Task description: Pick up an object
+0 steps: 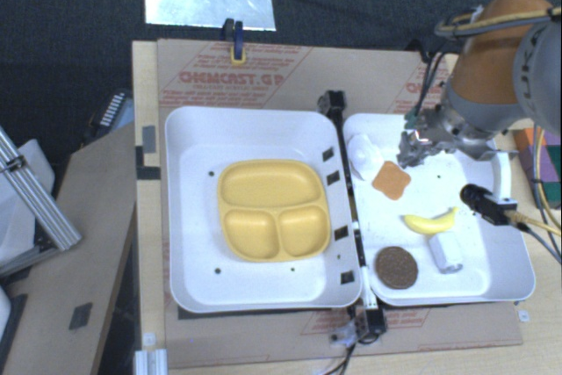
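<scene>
In the right bin (pixel 514 277) my gripper (pixel 410 154) hangs low near the back. Its tip is just above and right of a flat orange toast-like piece (pixel 391 180). A white rounded object (pixel 363 155) lies to the gripper's left, by the bin's left wall. A yellow banana (pixel 430 222) lies in the middle of the bin. A round brown cookie (pixel 396 267) and a small pale grey cylinder (pixel 445 253) sit toward the front. I see nothing between the gripper's tips.
The left bin (pixel 189 189) holds a yellow divided plate (pixel 272 209). A black divider strip (pixel 344 189) runs between the bins. Cardboard lies under both bins, and a yellow clamp (pixel 237 44) sits at the bench's back edge.
</scene>
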Available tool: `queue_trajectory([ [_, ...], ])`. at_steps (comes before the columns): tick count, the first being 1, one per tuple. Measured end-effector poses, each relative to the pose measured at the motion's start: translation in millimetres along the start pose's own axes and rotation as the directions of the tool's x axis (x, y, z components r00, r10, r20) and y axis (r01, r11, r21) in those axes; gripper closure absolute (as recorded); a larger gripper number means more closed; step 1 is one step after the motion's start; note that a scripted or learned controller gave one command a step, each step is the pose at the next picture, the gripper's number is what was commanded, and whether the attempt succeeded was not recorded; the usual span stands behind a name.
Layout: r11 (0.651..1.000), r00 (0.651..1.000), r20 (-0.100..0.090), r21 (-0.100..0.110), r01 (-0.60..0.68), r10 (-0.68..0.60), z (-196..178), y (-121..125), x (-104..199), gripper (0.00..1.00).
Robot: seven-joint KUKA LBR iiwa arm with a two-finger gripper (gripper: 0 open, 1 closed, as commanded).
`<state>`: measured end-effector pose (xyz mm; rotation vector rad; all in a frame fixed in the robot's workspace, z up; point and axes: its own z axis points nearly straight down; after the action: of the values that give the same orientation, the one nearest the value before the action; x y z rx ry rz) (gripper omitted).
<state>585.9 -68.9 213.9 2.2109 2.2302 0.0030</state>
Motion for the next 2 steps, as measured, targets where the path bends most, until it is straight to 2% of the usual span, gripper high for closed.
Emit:
queue_trajectory([
  [1, 1.000, 1.000, 0.000, 0.000, 0.000, 0.000, 4.5, 17.8, 57.6, 1.00],
  [2, 1.000, 1.000, -0.001, -0.001, 0.000, 0.000, -10.8, 31.0, 107.4, 1.00],
])
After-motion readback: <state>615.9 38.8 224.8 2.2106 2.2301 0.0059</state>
